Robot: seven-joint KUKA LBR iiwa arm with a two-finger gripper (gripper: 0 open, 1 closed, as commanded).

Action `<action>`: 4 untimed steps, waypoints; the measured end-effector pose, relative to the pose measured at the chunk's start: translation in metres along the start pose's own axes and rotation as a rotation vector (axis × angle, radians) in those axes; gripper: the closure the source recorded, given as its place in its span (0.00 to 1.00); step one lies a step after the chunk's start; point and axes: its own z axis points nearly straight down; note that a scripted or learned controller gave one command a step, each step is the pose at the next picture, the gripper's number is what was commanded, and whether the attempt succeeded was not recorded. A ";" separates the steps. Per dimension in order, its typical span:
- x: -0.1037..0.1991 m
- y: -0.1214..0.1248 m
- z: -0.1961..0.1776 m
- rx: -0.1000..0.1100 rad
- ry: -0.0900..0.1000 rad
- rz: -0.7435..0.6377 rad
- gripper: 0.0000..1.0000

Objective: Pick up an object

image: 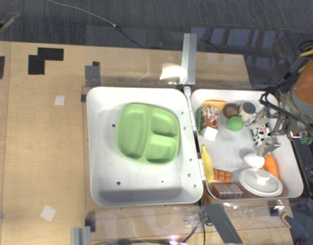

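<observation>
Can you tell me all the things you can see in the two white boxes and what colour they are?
left bin: one, white, left half of the bench
divided plate: one, light green, middle of the left bin
right bin: one, white, right of the left bin
green ball: one, green, upper middle of the right bin
brown ball: one, brown, just above the green ball
carton: one, green, red and white, upper left of the right bin
banana: one, yellow, along the right bin's left wall
white dish: one, white, lower right of the right bin
carrot: one, orange, beside the white dish
arm: one, grey with orange band, right edge
gripper: one, over the right bin
</observation>
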 end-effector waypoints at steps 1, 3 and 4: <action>0.028 -0.026 0.082 0.006 -0.020 -0.092 0.00; -0.035 -0.028 -0.064 0.007 -0.015 -0.191 1.00; -0.094 -0.027 -0.094 0.002 -0.007 -0.502 1.00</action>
